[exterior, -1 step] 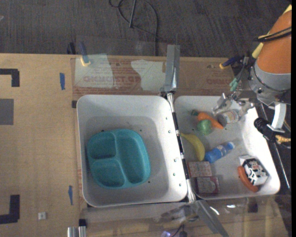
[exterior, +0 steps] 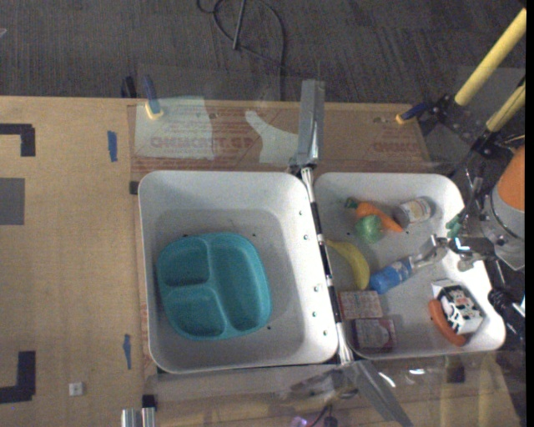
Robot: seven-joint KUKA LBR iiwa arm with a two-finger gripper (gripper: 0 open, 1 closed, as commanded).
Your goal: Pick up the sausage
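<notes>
The sausage (exterior: 445, 324) lies in the right bin's (exterior: 417, 182) front right corner, half tucked under a black and white toy (exterior: 459, 307). That may make it hard to grab. The claw (exterior: 446, 248) hangs just above, near a blue bottle (exterior: 394, 274). Whether it is spread cannot be told.

A robotics lab: taped cardboard bench (exterior: 67, 250), two white bins (exterior: 225, 188), cables on carpet (exterior: 242, 25).
</notes>
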